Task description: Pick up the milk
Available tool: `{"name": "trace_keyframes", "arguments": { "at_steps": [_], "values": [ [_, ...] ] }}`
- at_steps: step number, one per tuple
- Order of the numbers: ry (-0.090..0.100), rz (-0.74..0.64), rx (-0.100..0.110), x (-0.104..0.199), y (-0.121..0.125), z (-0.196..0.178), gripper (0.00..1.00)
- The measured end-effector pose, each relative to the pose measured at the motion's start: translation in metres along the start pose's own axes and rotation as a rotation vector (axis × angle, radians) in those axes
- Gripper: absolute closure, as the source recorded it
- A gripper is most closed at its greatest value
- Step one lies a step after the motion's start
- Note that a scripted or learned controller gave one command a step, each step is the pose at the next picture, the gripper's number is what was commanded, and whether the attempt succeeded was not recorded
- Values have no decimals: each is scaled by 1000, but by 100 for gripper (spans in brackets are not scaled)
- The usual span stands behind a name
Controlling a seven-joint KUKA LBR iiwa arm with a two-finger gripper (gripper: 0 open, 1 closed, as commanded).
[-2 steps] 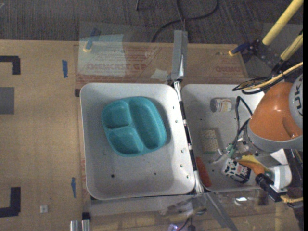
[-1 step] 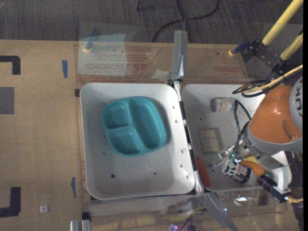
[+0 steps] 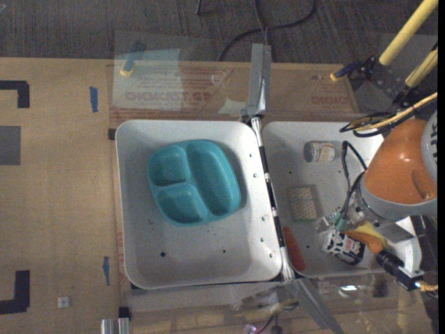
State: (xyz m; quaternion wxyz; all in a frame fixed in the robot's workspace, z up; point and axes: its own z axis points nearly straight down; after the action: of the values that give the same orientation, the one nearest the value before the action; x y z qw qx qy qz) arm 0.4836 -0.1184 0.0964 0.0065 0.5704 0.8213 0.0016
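Right now the milk carton (image 3: pixel 343 246), black and white like a cow, lies in the right bin (image 3: pixel 292 141), near its front right corner. The arm (image 3: pixel 400 169) hangs just over it. I cannot tell what the hand is doing. The milk looks like it sits on the bin floor, so the lifting is not done yet. A teal plate (image 3: pixel 195 181) sits in the left bin (image 3: pixel 132 207).

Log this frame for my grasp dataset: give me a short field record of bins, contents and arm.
left bin: teal plate
right bin: can, waffle-patterned piece, red item, milk
milk: black-and-white carton, near front right of bin
arm: over right bin
end effector: just above milk, grip unclear
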Motion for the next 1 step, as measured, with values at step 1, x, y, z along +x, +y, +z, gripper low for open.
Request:
{"name": "trace_keyframes", "arguments": {
  "at_steps": [1],
  "values": [
    [0, 0, 0, 0, 0, 0, 0]
  ]
}}
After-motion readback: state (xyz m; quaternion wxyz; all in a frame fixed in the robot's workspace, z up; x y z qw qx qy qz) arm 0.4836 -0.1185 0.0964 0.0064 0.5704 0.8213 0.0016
